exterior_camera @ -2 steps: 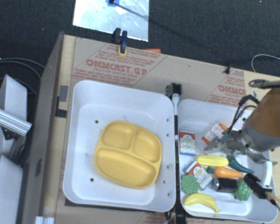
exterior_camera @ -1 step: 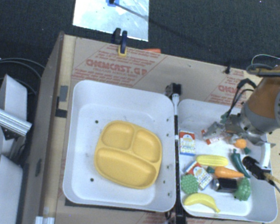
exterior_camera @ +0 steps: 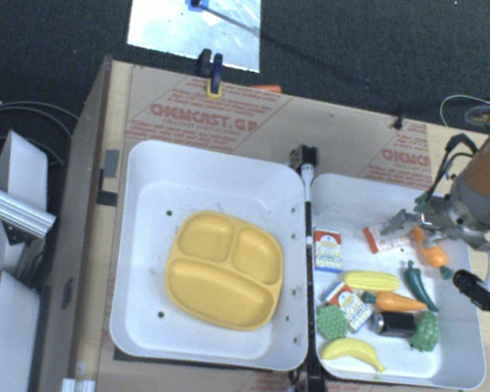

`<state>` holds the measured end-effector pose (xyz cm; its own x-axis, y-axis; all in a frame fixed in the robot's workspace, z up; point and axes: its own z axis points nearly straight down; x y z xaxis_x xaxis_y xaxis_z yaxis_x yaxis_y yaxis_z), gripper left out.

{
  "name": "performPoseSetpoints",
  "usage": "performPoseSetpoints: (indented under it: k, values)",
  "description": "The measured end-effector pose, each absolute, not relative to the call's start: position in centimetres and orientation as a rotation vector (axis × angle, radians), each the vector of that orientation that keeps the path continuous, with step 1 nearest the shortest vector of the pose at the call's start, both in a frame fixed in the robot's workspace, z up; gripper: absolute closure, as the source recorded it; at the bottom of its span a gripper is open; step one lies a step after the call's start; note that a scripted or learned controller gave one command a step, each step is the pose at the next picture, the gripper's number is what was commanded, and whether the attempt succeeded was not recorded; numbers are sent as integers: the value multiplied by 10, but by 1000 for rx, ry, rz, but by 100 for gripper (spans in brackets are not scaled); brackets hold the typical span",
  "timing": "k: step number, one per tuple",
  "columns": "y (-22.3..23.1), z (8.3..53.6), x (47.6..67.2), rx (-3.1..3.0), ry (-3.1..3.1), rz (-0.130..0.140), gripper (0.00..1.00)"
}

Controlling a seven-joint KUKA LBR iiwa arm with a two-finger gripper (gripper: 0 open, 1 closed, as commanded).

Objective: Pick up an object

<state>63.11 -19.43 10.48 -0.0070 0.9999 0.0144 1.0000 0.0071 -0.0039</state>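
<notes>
My gripper point(exterior_camera: 398, 228) hangs over the back of the right bin point(exterior_camera: 458, 363), with the arm coming in from the right. Just below its tip lies a small red-orange piece point(exterior_camera: 374, 239); whether they touch is unclear. An orange fruit point(exterior_camera: 434, 257) sits right beside the gripper. Further forward in this bin lie a red-and-white carton point(exterior_camera: 327, 249), a yellow corn cob point(exterior_camera: 371, 281), a carrot point(exterior_camera: 400, 304), a green pepper point(exterior_camera: 418, 284), a black can point(exterior_camera: 394, 323), broccoli point(exterior_camera: 427, 332) and a banana point(exterior_camera: 355, 351).
The left bin point(exterior_camera: 149, 221) holds a yellow divided plate point(exterior_camera: 225, 269). A small printed box point(exterior_camera: 353, 308) and a green leafy toy point(exterior_camera: 331, 323) lie near the divider between the bins. Cardboard surrounds both bins.
</notes>
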Motion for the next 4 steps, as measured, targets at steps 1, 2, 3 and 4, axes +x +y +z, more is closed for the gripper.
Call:
performPoseSetpoints:
  k: [1,2,3,4]
  values:
    - [-150,84,553,-2219,-2223,-1,0]
    - [-139,85,618,-2219,-2227,-3,0]
    - [-185,85,630,-2222,-2225,-1,0]
    - [-198,86,621,-2208,-2229,-23,0]
